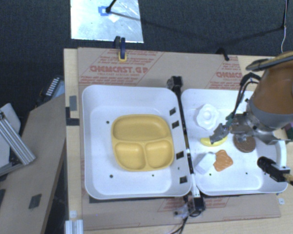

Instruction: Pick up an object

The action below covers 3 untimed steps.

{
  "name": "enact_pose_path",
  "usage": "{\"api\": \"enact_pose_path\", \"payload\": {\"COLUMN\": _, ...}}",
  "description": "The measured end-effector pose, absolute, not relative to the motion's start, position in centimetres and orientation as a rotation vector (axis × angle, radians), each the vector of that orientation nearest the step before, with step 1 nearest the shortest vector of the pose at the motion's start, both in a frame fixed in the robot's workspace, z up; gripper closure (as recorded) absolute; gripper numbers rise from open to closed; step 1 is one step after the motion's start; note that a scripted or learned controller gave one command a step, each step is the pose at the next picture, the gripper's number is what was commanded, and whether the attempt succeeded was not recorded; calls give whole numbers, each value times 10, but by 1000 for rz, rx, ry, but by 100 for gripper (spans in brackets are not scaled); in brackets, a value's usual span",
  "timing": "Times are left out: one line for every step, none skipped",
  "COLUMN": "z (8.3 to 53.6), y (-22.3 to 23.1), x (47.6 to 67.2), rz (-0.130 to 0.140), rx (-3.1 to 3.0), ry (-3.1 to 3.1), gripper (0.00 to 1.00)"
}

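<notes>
- Where the gripper [218, 135] ends, low over the right bin [239, 180], its dark tip overlaps the top edge of a yellow curved obj [211, 142]. Can't tell from this angle whether the gripper is spread or closed, or whether it touches the obj or hangs just above it.
- The yellow curved obj lies on the bin floor, left of ctr, w/ its left end sticking out past the tip.
- On the far side of the tip is a white crumpled obj [206, 116], near the tip but apart from it.
- Just right of the tip is a brown round disc [244, 144], its top partly covered by the gripper body.
- On the camera side is an orange lumpy obj [222, 160], w/ a pale whitish piece [203, 164] just beside it on the left, near the seam btwn the bins.
- The arm [278, 89] reaches in from the view's right, w/ the orange band above the grey wrist, over the bin's right part.
- The left bin [95, 130] holds a yellow 3-compartment tray [139, 142] at approx ctr, well apart from the gripper.
- Both bins sit side by side on a cardboard sheet [136, 67] w/ red print.
- Beyond the bench, a shiny grey sheet [106, 13] lies on dark floor.
</notes>
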<state>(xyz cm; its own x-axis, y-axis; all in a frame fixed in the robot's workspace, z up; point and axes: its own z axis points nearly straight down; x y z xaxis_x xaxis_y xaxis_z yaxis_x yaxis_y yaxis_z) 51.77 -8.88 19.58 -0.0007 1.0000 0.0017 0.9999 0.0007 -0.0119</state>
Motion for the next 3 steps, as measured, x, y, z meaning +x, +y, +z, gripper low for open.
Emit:
{"api": "enact_pose_path", "payload": {"z": 202, "y": -89, "x": 521, "rz": -1, "rx": -2218, "ry": -2225, "gripper": 0}}
{"api": "enact_pose_path", "payload": {"z": 154, "y": -97, "x": 525, "rz": 3, "rx": -2219, "ry": -2221, "gripper": 0}}
{"api": "enact_pose_path", "payload": {"z": 109, "y": -96, "x": 517, "rz": 3, "rx": -2218, "ry": -2220, "gripper": 0}}
